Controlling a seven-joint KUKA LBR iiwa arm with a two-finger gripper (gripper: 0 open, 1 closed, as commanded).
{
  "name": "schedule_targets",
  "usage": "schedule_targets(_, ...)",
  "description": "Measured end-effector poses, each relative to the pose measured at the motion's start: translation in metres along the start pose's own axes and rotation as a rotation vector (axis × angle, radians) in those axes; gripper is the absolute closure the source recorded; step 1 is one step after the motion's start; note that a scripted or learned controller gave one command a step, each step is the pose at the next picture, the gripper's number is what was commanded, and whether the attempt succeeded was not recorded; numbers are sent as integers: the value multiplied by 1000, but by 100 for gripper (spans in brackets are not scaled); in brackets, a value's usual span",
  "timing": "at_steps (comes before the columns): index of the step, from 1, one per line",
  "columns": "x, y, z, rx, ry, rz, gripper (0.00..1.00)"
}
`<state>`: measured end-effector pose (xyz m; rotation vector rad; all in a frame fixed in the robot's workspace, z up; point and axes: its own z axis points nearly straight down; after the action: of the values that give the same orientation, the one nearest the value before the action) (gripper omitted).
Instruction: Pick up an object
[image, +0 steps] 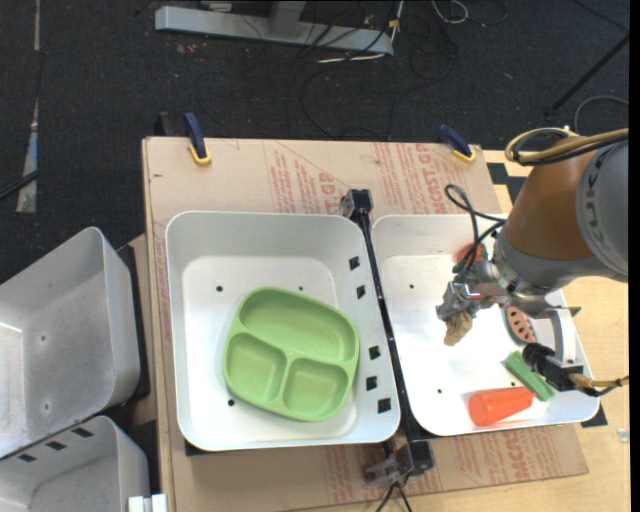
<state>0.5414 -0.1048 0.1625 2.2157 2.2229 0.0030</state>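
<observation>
Camera view puts your gripper (460, 318) low over the right bin (420, 240), at mid-right of the frame, with a small brownish object (457, 331) at its tip; whether it sits between the jaws I cannot tell, so I judge you are mid-grasp and the next move calls for a straight, slow lift to test it. You have bare floor toward the centre divider, while the orange piece (500, 404) and green piece (530, 374) crowd the lower right, and the green tray (290, 353) lies in the left bin (190, 330).
</observation>
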Motion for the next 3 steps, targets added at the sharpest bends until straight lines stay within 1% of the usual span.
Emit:
schedule_targets(1, -4, -7, -48, -1, -1, 1, 100)
schedule_targets(2, -4, -7, -46, 3, 0, 2, 100)
schedule_targets(3, 45, 8, -58, 1, 1, -4, 100)
